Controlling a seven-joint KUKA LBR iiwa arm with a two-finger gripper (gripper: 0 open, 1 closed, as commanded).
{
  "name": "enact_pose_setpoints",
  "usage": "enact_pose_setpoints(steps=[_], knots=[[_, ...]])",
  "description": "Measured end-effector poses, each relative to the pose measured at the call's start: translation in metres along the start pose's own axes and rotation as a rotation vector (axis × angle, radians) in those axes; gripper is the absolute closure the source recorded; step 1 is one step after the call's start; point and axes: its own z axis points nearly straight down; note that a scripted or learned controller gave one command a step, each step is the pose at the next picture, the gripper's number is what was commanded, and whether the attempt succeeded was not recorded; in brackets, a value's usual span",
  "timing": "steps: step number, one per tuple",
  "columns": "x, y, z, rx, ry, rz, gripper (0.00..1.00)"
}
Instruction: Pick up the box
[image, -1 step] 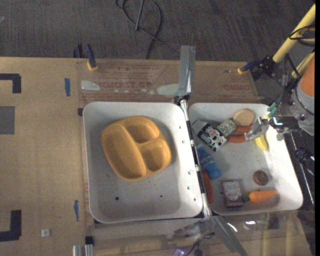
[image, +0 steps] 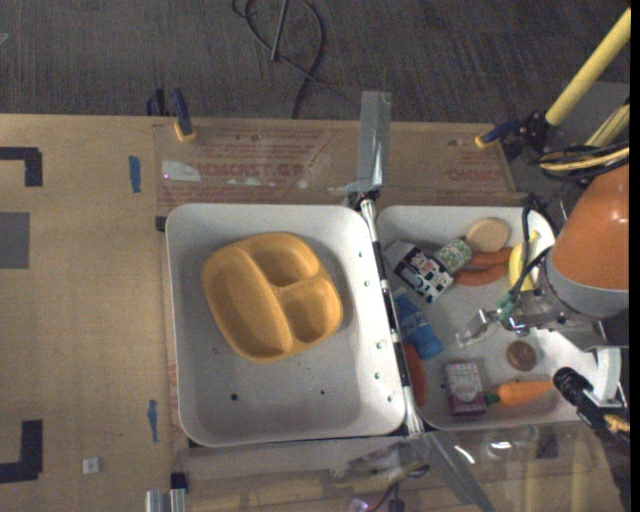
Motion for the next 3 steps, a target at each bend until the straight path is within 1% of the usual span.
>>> enact_pose_setpoints(steps=[1,2,3], knots=[[0.005,-0.008,0.08,-0.008,-0.002,-0.128,0.0],[-0.068,0.103,0.022,-0.004,-0.003,-0.008,0.0],[-0.048,-0.017,0.081,-0.002,-0.001,0.229,0.0]])
